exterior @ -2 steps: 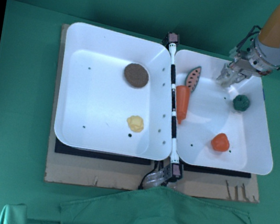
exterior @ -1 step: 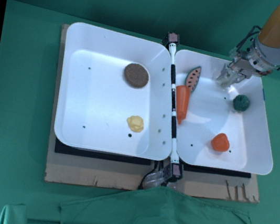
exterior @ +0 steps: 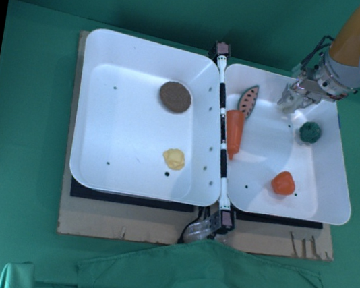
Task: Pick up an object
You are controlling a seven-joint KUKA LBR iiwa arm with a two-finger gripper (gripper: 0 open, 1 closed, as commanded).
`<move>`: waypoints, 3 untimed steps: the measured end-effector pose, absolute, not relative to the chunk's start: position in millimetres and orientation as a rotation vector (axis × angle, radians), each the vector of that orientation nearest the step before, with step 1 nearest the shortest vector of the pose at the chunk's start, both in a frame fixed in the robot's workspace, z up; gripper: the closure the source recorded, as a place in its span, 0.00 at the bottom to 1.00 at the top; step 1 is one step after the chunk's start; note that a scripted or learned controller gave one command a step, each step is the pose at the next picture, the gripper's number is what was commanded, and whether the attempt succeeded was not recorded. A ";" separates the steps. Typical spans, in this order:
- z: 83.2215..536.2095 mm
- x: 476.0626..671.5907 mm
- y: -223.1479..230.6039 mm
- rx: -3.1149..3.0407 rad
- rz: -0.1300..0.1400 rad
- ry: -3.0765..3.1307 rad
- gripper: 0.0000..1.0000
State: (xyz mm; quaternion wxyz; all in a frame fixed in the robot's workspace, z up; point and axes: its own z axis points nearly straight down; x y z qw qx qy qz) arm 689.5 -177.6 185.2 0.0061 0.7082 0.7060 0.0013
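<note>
While the gripper (exterior: 290, 105), its state unclear, hangs over the smooth right bin (exterior: 334, 200), a bumpy green ball (exterior: 310, 132) lies near.

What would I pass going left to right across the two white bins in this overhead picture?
Brown round cookie → yellow lump → orange carrot → watermelon slice → gripper and orange-red piece, about level → dark green ball.
</note>
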 end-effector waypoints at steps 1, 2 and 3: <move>184.3 700.5 -185.0 2.228 -0.004 2.228 1.00; 184.8 699.3 -173.7 2.223 -0.019 2.210 1.00; 184.5 699.7 -178.8 2.227 -0.009 2.219 1.00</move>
